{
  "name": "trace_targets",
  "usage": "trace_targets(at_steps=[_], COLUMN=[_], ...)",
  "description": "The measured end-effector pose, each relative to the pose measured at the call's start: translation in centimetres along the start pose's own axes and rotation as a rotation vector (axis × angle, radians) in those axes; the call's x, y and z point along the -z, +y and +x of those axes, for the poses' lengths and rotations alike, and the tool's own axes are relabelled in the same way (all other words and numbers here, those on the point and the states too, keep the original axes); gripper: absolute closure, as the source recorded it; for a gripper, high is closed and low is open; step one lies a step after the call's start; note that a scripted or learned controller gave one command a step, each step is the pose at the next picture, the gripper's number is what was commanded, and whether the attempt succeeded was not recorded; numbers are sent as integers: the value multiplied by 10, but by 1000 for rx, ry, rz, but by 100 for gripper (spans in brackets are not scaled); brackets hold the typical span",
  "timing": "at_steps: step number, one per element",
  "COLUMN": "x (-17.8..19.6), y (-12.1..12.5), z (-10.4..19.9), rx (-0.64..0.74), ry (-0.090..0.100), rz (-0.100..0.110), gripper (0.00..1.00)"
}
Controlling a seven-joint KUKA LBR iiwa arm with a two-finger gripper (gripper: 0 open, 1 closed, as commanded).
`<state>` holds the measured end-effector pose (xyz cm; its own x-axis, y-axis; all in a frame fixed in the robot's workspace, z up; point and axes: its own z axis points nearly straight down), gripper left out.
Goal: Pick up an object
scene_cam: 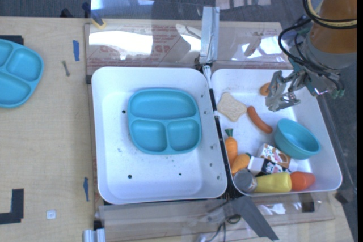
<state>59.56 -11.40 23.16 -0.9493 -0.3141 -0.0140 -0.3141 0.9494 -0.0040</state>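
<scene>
From the overhead camera, two white bins sit side by side on the bench; the left bin point(108, 139) holds a blue divided plate point(164, 121) lying flat near its middle; the right bin point(332, 164) holds the loose things. The arm point(334, 14) comes in from the right, and its gripper point(282, 96) hangs over the upper part of the right bin, with nothing seen between its fingers; whether the jaws stand wide or narrow I cannot tell. Just left of the gripper lies a slice of bread point(231, 106); below it a sausage point(260, 119) lies aslant, close to a blue bowl point(296, 139). Along the bin's left wall is a carrot point(230, 147); near the front edge lie a small carton point(273, 158), a grey can point(244, 181) and a yellow bottle point(274, 182) on its side. A second blue plate point(17, 73) rests on the bench at far left.
</scene>
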Motion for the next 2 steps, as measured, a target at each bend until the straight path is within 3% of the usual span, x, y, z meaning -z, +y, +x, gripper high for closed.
trace_targets(at_steps=[1,2], x=[-37,-26], y=[54,53], z=[51,48], rx=[-266,-265], ry=[12,4], rz=[-3,-1], gripper=[100,100])
